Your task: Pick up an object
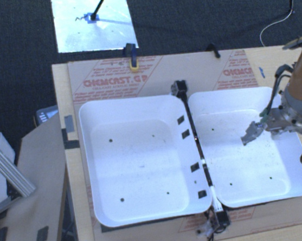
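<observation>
Pincer (247, 137) hangs over right bin (290, 184); you can't tell its opening. No object visible under it; find a target before descending.

Looking down, we see two shallow white plastic bins side by side on a pale wooden tabletop (107, 76). The left bin (139, 157) and right bin (240, 182) touch along a black clipped seam. The grey metal gripper (249, 135) hovers over the right bin.
</observation>
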Tool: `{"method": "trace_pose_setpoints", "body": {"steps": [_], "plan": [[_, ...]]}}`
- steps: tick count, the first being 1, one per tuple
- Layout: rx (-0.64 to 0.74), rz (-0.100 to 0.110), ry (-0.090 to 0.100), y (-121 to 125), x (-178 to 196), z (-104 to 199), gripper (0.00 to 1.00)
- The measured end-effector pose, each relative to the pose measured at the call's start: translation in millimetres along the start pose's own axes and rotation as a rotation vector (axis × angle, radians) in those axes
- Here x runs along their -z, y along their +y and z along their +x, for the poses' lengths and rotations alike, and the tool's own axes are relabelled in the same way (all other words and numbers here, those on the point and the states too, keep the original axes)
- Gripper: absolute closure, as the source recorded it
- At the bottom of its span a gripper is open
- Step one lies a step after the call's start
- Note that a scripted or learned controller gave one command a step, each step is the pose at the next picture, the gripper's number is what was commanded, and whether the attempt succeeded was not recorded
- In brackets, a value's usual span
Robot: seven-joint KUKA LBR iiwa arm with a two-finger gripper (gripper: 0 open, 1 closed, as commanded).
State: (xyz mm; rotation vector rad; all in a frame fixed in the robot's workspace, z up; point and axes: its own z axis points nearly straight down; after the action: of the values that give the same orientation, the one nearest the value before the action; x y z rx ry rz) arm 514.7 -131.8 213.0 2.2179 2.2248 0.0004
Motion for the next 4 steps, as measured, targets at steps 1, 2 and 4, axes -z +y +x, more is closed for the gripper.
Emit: {"method": "trace_pose_setpoints", "body": {"steps": [1,2,4], "plan": [[0.003,-0.018,-0.003,-26,304,50,0.00],[0.006,0.014,0.002,65,109,119,0.00],[0.004,-0.014,0.001,49,289,162,1.00]]}}
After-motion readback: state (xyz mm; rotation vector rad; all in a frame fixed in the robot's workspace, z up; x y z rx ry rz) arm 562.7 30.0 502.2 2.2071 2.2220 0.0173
